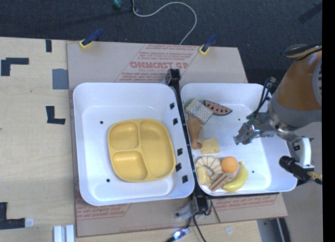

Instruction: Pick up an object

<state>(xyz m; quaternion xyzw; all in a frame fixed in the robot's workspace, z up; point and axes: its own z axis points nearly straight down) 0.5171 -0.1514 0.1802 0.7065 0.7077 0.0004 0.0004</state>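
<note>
In the near part of the right bin (261,183), close to its near edge and toward the wall shared with the left bin (89,147), a small heap of toy food is lying: a banana (236,181), an orange (229,164) resting against it, and some pale sliced pieces (207,166) beside those. Just beyond, a yellow cheese-like block (211,146) is sitting next to a tan cone-shaped piece (194,130), and farther back a checked wedge (199,111) and a watermelon slice (218,108) are lying toward the bin's far edge.

The claw (244,135) is hovering over the bare middle of the right bin, reaching in from its right edge. Whether its tips are spread or closed I cannot tell, and nothing is visibly held between them.

The nearest candidates are lying toward the shared wall from the claw: the cheese-like block roughly level with it, the orange and banana nearer the camera. The banana's long axis is running diagonally, from the near edge up toward the claw.

In the left bin a yellow divided plate (141,149) is sitting centrally.
</note>
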